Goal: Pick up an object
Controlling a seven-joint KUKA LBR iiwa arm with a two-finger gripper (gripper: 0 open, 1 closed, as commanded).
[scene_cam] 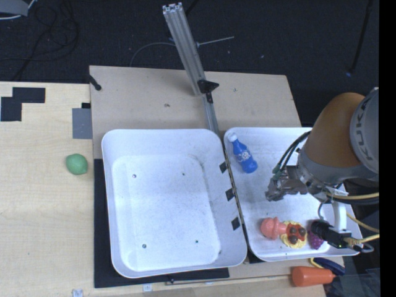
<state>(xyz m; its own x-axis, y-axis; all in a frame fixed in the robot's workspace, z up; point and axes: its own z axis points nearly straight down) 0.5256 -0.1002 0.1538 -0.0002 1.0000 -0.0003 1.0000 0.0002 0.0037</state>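
gripper [276,189] above pink toy [270,227], apart

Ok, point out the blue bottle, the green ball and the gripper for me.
blue bottle [245,158]: camera view, on its body.
green ball [77,164]: camera view, on its middle.
gripper [275,191]: camera view, at its fingertips.

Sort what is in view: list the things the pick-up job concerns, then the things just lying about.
Job:
- two-finger gripper over the right white bin
- blue plastic bottle with white cap
- pink rounded toy
- yellow and red toy
- dark purple object

Lying about:
- green ball on the wooden bench
- orange carrot-shaped object outside the bins
- left white bin
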